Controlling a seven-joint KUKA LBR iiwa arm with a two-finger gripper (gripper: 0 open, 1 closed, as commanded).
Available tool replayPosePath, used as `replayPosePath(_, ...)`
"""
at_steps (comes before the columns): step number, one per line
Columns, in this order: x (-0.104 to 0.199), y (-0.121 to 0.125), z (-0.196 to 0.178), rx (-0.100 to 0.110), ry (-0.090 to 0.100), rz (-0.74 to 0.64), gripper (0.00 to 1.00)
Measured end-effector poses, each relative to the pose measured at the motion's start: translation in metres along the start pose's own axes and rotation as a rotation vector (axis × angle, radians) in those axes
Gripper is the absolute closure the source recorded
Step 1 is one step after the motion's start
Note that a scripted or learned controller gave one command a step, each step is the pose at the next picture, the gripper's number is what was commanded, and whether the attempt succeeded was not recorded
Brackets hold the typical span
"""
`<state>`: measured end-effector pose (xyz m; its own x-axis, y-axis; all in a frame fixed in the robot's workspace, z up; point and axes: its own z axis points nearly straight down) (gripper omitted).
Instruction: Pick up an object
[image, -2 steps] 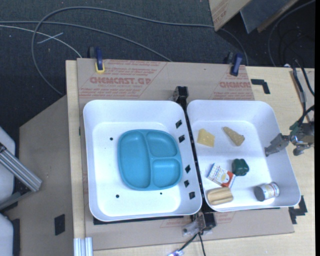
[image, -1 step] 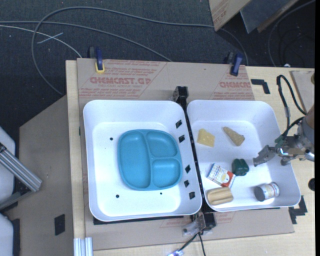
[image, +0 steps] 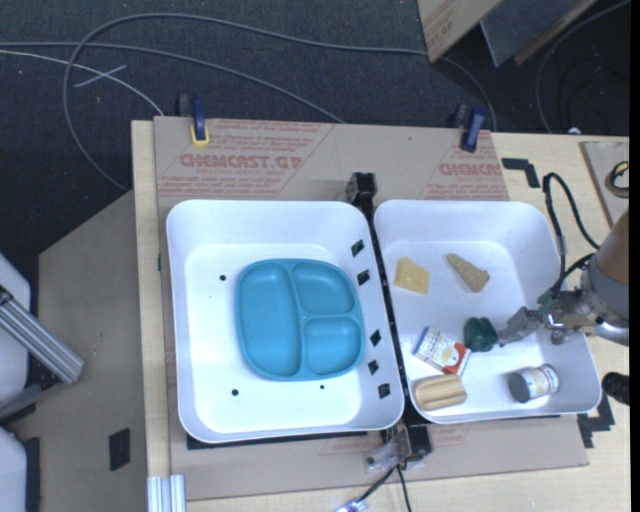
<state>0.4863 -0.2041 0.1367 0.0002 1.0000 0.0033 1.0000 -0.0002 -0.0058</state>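
The right bin (image: 520, 225) holds several small objects. There is a yellow wedge (image: 411, 276), a tan chunk (image: 468, 272), a dark green piece (image: 480, 333), a red and white packet (image: 440, 350), a tan roll (image: 440, 392) and a small grey can (image: 532, 383). My gripper (image: 537, 327) hangs over the right side of this bin, just right of the green piece and above the can. Its fingers stand open with nothing between them.
The left bin (image: 200, 300) holds a blue divided plate (image: 299, 318). A black clip strip (image: 368, 300) runs along the seam between the bins. Cables (image: 560, 215) trail over the right bin's far corner. The bench edge lies close beyond the arm.
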Motion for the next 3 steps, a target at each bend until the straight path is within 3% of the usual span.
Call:
replayPosePath(1,0.001,-0.001,0.053,0.000,0.000,0.000,0.00)
replayPosePath(2,0.000,0.001,0.039,-0.006,-0.002,0.000,1.00)
replayPosePath(3,0.001,-0.004,-0.023,-0.011,-0.005,-0.001,1.00)
